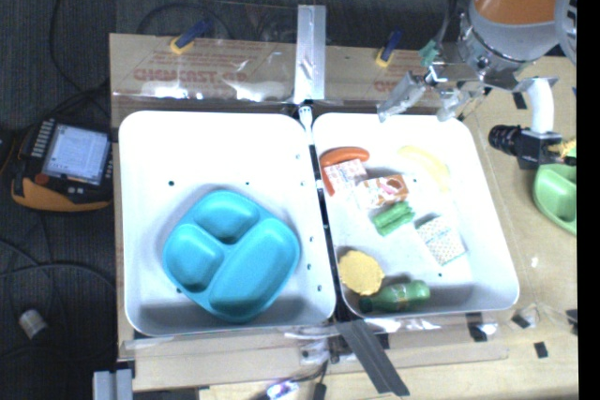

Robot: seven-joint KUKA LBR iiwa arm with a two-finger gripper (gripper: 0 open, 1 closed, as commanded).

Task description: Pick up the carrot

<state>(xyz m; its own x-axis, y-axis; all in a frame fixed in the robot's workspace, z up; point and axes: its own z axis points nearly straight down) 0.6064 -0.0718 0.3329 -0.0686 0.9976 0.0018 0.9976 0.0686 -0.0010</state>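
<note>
- pincer [427, 100] of mine hangs above the far rim of the right bin [487, 229], fingers spread wide, pinching nothing.
- carrot [343, 155] lies in that bin's far-left corner, just beside the dividing wall, well apart from my fingers.
- just below the carrot lies a small printed packet [349, 173], and near it a green pod [393, 218].
- round yellow cookie [360, 272] and a green bottle [397, 296] sit at the near edge.
- left bin [150, 145] bears a blue divided plate [232, 253].
</note>
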